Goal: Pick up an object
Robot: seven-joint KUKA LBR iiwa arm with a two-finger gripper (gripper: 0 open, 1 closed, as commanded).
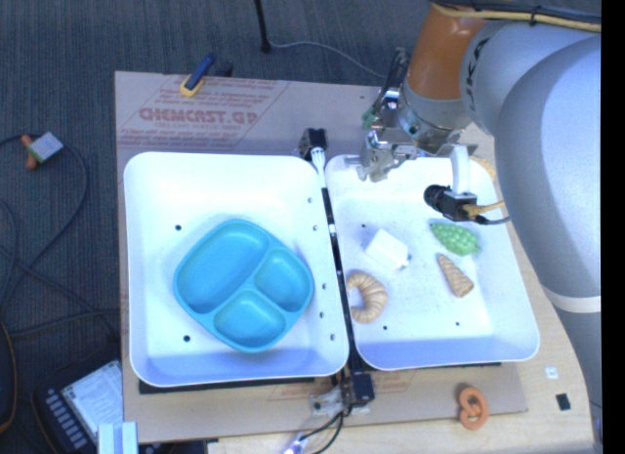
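Observation:
My gripper (375, 165) hangs over the far left corner of the right bin (508, 343), and I see nothing held in it. Below it in that bin lie a small white block (386, 249), a tan curled pastry-like piece (367, 296), a green bumpy object (455, 237) and a tan cone (455, 274). The white block is the closest of these to the gripper, a short way toward the front. The grey arm with its orange band (441, 47) reaches in from the right.
The left bin (146, 198) holds a blue divided plate (244, 284). A black divider (332, 237) runs between the bins. Outside them, an orange ring (473, 405) lies on the board at the front right and a blue and yellow item (198, 73) at the back.

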